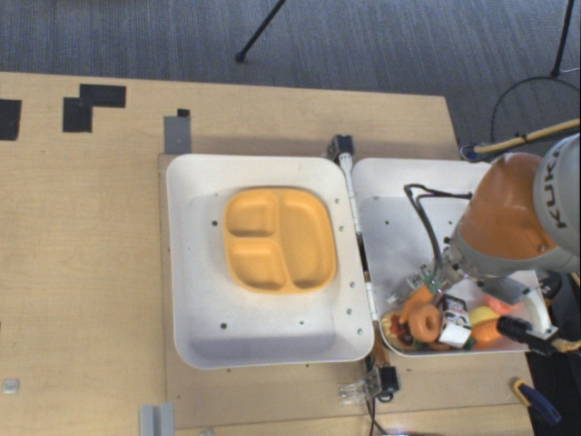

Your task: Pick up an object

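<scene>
So the arm is reaching in from the right, with its smooth orange band hanging over the right bin. The gripper is sitting low at the near end of that bin, right above a jumbled pile of small toys. I can't tell how the gripper is set, too small and cluttered. A ring-shaped orange donut is lying at the pile's left, just beside a white block and something orange. A black cable is looping across the bin floor. The left bin is holding a glossy yellow tray with three compartments. Both bins are resting on a wood worktop.
</scene>
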### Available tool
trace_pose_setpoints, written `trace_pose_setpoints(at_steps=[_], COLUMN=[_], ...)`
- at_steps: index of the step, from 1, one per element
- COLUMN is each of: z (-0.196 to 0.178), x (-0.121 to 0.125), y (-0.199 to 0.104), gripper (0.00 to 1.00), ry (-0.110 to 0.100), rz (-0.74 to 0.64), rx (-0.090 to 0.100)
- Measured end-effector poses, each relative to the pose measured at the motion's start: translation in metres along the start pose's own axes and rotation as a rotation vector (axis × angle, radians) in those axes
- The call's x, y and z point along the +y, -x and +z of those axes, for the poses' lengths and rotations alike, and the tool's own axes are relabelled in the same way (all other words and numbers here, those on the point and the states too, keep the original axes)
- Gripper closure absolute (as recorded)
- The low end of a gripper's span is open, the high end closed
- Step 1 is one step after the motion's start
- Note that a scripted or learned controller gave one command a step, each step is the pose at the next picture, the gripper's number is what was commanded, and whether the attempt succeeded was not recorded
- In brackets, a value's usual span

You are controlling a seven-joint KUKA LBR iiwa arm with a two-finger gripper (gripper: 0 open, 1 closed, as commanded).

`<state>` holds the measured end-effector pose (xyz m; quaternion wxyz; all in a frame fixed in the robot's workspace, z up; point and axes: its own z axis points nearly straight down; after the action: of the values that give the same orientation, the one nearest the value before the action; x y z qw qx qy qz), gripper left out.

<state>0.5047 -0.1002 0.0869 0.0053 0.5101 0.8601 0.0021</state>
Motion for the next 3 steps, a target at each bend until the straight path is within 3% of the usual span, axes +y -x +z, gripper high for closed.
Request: trace_pose_setpoints(at_steps=[1, 2, 3], z=[-0.012, -0.098, -0.098], x=[0.003, 0.023, 0.023], y=[0.002, -0.075, -0.075], gripper=[1.0, 1.0, 0.0], ry=[0.007, -0.007, -0.006], rz=[0.0, 0.301, 0.302], rx=[-0.006, 0.005, 0.004])
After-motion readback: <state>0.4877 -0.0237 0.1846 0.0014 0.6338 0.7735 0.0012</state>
